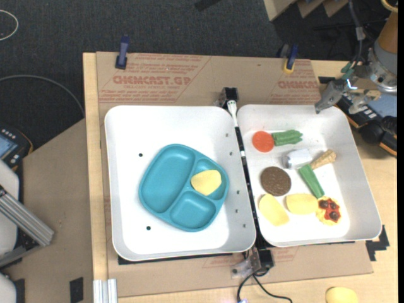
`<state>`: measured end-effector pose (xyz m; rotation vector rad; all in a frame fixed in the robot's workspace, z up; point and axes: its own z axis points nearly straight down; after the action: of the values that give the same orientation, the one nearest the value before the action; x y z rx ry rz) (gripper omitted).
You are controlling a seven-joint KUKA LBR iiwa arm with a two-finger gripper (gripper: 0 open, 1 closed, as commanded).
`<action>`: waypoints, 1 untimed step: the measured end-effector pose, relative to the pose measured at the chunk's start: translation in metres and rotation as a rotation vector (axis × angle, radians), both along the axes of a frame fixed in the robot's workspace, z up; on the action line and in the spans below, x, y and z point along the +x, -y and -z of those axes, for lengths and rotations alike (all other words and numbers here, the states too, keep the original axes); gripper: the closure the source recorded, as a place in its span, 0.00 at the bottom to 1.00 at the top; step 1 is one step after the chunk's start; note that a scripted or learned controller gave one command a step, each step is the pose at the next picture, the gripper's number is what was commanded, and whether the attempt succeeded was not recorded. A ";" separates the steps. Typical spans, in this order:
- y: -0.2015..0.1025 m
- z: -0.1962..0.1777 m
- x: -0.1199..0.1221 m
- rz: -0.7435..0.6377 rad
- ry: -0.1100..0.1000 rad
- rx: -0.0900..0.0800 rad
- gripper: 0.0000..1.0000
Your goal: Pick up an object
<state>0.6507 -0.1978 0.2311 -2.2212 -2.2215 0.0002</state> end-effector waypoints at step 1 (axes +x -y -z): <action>-0.070 0.101 -0.039 -0.005 -0.012 0.006 0.00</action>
<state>0.6116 -0.1275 0.1301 -2.2062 -2.2176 0.0068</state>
